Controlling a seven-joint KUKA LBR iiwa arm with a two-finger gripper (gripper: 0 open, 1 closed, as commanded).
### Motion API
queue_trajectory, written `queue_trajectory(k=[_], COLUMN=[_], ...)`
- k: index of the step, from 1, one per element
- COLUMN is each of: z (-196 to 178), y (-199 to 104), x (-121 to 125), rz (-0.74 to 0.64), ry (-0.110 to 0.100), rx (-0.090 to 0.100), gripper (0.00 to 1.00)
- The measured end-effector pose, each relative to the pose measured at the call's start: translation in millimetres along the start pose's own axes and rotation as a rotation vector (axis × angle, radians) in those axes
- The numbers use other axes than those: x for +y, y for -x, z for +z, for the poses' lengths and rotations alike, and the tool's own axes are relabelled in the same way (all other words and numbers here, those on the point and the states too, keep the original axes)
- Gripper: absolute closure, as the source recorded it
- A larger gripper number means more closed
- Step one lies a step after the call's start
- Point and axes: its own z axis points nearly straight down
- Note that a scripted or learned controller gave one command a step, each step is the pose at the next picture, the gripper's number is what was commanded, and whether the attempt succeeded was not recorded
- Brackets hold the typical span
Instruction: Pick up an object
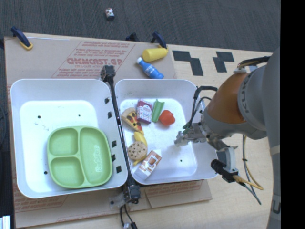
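My gripper (183,138) hangs low over the right bin (188,168), near its right wall, with the bare white floor under it. To its left lie several toy foods. A red tomato (166,118) sits closest, up and left of the gripper. Beside the tomato are a green vegetable (157,109) and a maroon packet (144,111). Along the bin's left side lie a pizza slice (131,119), a yellow banana (140,140), a cookie (137,150) and a small carton (148,164). Nothing shows between the fingers.
The left bin (28,104) holds a green divided plate (79,156). Behind the bins, on the cardboard, lie a yellow bottle (154,54) and a blue bottle (150,69). The grey arm with its orange band (228,101) fills the right side, with cables trailing below.
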Motion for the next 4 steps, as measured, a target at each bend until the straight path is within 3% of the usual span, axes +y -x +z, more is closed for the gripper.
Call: queue_trajectory(k=[1,2,3,4], z=[-77,-77,11,0], y=[1,1,-15,-15], x=[81,80,-24,-23], rz=[0.006,0.006,0.004,-0.001], ry=[0.007,0.005,0.0,0.0], rx=[-0.002,-0.001,0.001,0.0], gripper=[1.0,0.0,0.0,1.0])
